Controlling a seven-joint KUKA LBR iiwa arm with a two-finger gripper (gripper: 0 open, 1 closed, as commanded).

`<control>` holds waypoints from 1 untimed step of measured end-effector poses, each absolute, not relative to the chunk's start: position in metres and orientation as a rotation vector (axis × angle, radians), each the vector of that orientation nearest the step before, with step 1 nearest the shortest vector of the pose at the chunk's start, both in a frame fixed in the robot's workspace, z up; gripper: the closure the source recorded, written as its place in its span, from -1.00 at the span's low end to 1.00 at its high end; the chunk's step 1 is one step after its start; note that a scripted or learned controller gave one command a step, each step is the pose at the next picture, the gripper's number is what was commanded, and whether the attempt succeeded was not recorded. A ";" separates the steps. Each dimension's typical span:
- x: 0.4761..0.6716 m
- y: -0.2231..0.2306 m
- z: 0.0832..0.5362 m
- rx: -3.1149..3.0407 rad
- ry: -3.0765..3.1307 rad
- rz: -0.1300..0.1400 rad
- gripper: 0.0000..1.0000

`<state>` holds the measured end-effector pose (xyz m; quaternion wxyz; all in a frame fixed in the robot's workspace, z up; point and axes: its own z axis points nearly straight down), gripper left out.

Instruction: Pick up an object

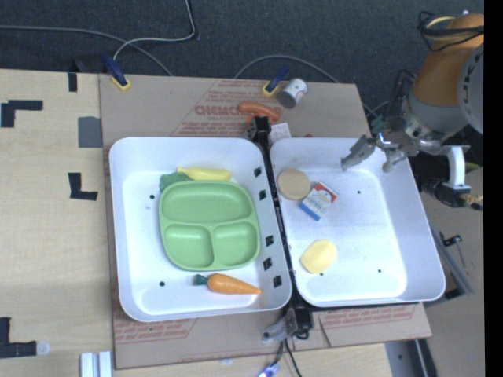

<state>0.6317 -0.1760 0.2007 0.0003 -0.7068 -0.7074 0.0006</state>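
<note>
Objects for picking lie in the right bin (409, 234): a tan round disc (293, 184) near its upper left corner, a small red, white and blue carton (318, 200) touching the disc's lower right side, and a pale yellow lump (318, 256) lower down, toward the bin's bottom left. All three rest on the bin floor, none between the fingers. The gripper (371, 155) sits at the upper right of that bin, above its top rim area, well apart from the disc and carton, which lie to its lower left; the yellow lump is farther off still. Its two fingers are spread apart and grasp nothing. The arm (448, 77) enters from the upper right of the frame.

The left bin (126, 210) holds a green divided plate (209, 225) at its centre. A yellow banana-like piece (206, 174) lies at the plate's upper edge, and an orange carrot (230, 285) lies just below the plate. Both bins stand on brown cardboard (157, 108). Above the bins on the cardboard lie an orange sausage-like item (259, 109) and a small grey cylinder (292, 92).
</note>
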 end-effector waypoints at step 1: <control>0.630 -0.127 0.107 -2.216 -2.220 0.003 -1.00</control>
